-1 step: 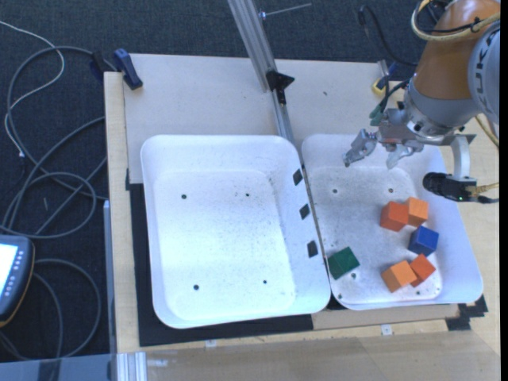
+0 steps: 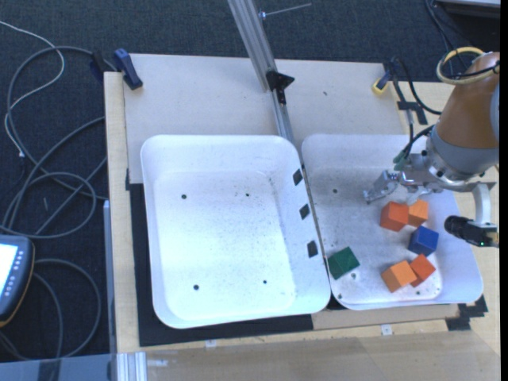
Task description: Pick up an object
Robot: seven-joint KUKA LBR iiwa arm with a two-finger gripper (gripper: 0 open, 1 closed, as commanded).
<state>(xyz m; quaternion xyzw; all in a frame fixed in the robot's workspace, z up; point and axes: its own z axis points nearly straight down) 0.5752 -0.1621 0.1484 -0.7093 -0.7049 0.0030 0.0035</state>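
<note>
My gripper (image 2: 399, 186) hangs open over the upper middle of the right bin (image 2: 341, 161), with nothing between its fingers. Just below it lie an orange block (image 2: 394, 216) and a smaller orange block (image 2: 418, 210), side by side. A blue block (image 2: 423, 240) sits below them. Near the bin's front edge, two more orange blocks (image 2: 398, 275) (image 2: 422, 267) touch each other. A green block (image 2: 343, 262) rests at the bin's front left, by the divide between the bins.
The left bin (image 2: 155, 161) stands beside the right one, their rims meeting in the middle. A slanted metal pole (image 2: 254, 38) rises from the bench behind the bins. The arm's grey and orange body (image 2: 468, 117) looms over the right bin's far right side.
</note>
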